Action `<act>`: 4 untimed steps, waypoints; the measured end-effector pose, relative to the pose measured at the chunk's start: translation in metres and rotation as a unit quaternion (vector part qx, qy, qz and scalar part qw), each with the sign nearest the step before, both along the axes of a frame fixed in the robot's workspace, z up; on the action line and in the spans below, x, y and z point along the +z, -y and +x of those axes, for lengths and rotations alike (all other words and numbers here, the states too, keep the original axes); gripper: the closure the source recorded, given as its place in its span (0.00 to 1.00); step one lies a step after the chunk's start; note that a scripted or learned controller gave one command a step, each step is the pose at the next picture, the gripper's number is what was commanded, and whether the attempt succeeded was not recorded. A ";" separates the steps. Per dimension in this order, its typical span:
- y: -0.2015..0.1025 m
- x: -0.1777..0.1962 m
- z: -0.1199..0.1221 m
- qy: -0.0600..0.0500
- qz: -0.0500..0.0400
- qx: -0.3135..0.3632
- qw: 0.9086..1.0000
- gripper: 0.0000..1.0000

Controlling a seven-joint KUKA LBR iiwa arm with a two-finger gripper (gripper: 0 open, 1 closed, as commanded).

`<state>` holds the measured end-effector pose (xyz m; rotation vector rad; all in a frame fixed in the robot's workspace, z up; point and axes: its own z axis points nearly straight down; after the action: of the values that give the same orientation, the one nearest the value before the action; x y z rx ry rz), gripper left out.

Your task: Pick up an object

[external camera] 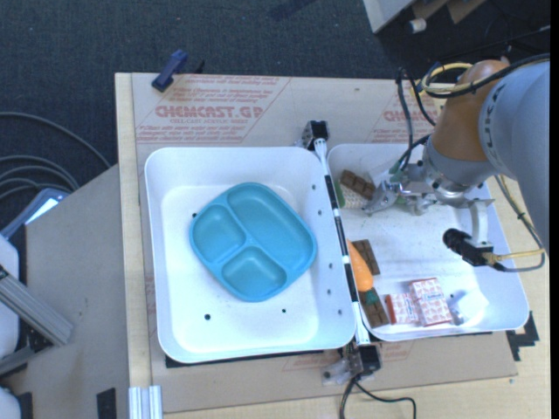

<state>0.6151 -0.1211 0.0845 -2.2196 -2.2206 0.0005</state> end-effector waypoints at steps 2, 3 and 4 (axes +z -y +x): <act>0.037 0.046 0.004 0.000 -0.001 -0.001 1.000 0.00; 0.030 0.016 -0.008 0.008 -0.001 0.000 1.000 0.00; 0.009 0.004 0.046 -0.002 0.001 -0.002 1.000 0.00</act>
<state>0.6607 -0.1299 0.0883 -2.2199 -2.2131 0.0033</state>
